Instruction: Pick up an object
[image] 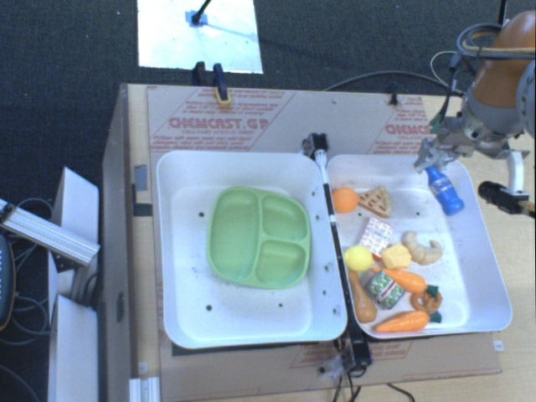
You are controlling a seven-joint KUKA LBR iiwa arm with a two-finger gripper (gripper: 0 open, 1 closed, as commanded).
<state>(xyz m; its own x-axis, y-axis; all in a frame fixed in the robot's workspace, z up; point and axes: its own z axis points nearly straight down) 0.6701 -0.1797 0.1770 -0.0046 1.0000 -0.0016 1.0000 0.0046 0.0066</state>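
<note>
We see the arm [501, 74] reaching in from the right, its gripper [435, 159] hanging over the far right corner of the right bin [490, 249]. A blue bottle [444, 189] sits between the gripper's fingers, tilted, its upper end clamped in the gripper and its lower end pointing down toward the bin's right wall; we cannot tell whether the bottle touches the bin floor.

In the same bin, toward the left and middle, we find an orange ball [344, 199] near the far left corner, with a waffle-patterned pie slice [376, 201] just beside it. Nearer to us lie a pink-and-white packet [376, 237], a yellow ball [358, 259], a yellow block [396, 257], a pale croissant [423, 249], a green-patterned packet [384, 287], a carrot [405, 280] and another carrot [403, 322] along the near wall, plus a tan piece [363, 300] by the left wall and a pretzel [424, 301]

The left bin [188, 249] holds a green divided plate [259, 237], lying flat near its middle. Both bins rest on a worktop [251, 111] covered with printed cardboard
</note>
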